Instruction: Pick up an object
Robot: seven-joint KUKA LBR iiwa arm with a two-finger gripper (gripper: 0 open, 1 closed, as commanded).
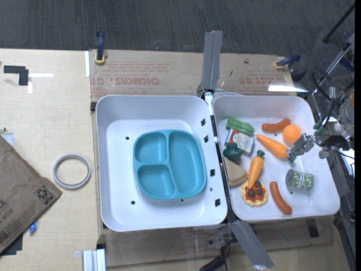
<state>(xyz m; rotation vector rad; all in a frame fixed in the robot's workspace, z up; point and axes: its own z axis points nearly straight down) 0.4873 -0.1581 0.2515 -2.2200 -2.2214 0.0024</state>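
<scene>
tool (295,149) seen low in right white bin (324,205), near its right edge; open or shut cannot be told | small green-and-grey can (299,180) lies just below it, long side across | nothing held

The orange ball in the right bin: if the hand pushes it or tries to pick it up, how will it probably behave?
The orange ball looks round and smooth, so it would probably roll away if pushed rather than slide. It lies near a carrot and a sausage, which may stop it soon. Its curved surface could slip out of the hand unless gripped across its middle.
</scene>
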